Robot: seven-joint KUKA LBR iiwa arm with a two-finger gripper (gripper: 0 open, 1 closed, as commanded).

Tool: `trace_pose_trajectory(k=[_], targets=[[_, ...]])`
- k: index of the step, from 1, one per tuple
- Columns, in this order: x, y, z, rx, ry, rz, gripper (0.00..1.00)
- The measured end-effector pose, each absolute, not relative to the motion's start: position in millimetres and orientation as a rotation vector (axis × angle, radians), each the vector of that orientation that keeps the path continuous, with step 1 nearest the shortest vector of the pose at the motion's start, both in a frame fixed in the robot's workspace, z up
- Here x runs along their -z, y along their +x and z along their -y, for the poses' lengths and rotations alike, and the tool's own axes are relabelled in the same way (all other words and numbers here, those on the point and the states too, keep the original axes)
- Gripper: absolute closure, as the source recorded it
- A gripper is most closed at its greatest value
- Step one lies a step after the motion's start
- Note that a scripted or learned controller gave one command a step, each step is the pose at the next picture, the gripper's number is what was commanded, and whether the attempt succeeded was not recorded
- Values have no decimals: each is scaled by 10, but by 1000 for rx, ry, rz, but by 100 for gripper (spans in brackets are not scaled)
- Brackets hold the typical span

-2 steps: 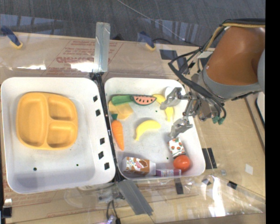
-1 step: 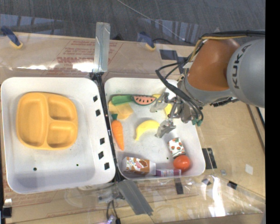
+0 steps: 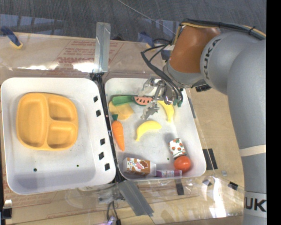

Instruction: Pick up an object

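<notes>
With the gripper [image 3: 154,108] just above the banana [image 3: 147,129], fingers unreadable to me, it might nudge the fruit aside.

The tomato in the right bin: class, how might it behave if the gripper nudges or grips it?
The tomato looks round and glossy, so it would probably roll when pushed and may slip from a pinch. It sits close to the bin wall, which would likely stop it rolling far.

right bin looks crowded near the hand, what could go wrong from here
The hand hangs over a tight cluster: the watermelon slice, a banana and a green piece. It could catch two things or knock one aside. A second banana lies just below and could be bumped. Whether the fingers are open is unclear.
</notes>
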State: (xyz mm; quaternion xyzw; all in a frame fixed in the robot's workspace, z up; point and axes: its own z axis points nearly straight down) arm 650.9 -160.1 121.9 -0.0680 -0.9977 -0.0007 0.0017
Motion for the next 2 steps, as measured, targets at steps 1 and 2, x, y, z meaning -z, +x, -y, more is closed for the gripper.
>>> trace_pose_trajectory(k=[1,2], targets=[[-938,6285,2105,-1,-82,3143,0],[-1064,6313,2081,-3,-68,3148,100]])
